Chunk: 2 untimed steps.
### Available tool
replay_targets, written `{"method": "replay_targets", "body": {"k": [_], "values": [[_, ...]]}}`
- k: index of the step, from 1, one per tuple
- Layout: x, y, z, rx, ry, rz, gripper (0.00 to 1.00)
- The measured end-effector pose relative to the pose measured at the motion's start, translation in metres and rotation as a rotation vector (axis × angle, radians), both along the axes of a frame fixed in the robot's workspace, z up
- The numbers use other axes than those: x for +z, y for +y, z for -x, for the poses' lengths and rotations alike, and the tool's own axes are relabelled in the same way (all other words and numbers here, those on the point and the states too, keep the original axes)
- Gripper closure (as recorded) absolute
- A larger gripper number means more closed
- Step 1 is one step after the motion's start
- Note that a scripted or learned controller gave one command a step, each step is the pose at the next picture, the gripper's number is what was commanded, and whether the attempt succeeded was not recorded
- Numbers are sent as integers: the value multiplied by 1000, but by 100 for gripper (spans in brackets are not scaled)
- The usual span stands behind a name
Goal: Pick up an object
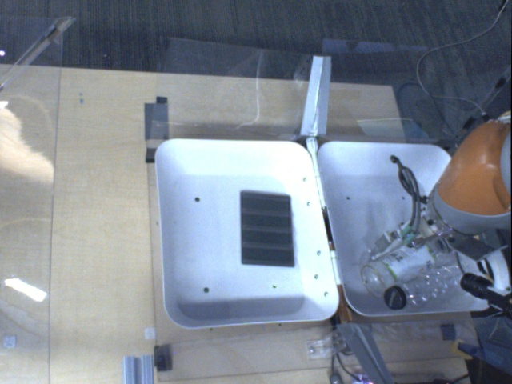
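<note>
Plastic bottle [400,272], clear and empty by the look of it, lies on its side in the right bin [352,174] near the front wall, its dark cap [395,298] pointing toward the front-left corner and its long axis running back toward my arm [478,178]. I judge it light, slick and easily crushed, so the mid-body across the narrow width suits best. My end effector [424,234] hovers just over it; its state I cannot tell.
</note>
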State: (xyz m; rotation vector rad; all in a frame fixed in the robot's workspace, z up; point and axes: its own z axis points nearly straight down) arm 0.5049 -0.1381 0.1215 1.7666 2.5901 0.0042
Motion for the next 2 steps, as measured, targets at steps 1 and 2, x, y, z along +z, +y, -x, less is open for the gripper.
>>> {"method": "replay_targets", "body": {"k": [1,2], "values": [[-31,21,-56,-34,-9,0,0],[-18,22,-59,-28,-18,1,100]]}}
